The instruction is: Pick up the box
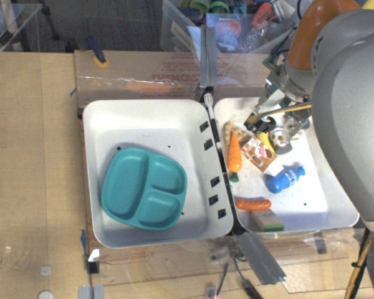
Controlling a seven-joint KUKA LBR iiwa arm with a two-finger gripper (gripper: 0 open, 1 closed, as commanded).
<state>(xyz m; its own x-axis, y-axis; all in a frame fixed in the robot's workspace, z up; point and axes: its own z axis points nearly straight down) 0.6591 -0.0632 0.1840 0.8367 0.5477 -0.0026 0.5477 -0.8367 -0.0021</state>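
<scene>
We see a pale wood-grain desk (31, 167) under even, diffuse light, with a sheet of brown cardboard (137, 73) lying flat across its far part. Behind the cardboard stands a clear plastic tub (174, 11) of mixed coloured oddments. At far left we note a transparent panel (12, 23) beside a dark backdrop (81, 11).

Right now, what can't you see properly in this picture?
- The box: the print on it is too small to read in the camera view.
- The right bin: its right side is hidden under the grey arm.
- The toy tub: cut off by the top edge.
</scene>
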